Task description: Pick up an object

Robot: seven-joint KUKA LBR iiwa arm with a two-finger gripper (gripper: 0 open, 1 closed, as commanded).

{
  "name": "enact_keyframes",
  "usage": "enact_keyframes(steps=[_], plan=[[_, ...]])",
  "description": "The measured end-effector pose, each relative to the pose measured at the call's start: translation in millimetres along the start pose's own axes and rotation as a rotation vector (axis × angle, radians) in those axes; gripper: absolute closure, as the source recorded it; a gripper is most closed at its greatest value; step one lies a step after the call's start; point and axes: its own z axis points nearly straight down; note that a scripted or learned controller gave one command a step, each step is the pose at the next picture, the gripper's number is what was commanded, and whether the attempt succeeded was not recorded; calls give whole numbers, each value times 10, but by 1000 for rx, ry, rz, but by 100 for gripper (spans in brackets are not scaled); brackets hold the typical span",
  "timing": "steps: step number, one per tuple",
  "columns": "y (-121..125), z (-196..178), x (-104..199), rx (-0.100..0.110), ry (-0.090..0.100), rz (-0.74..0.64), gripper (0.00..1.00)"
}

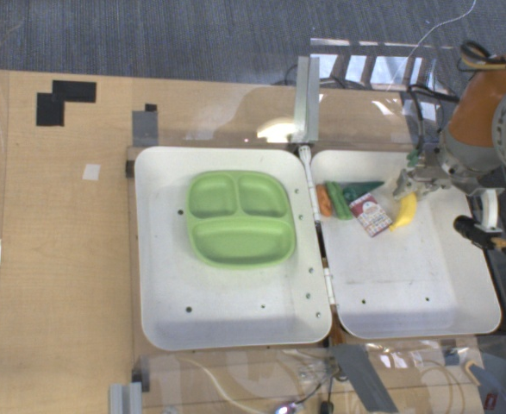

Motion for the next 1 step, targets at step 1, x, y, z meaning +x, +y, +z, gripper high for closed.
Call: enact_keyframes(steps=[1], plan=[[-527,82,299,3,0,46,100]])
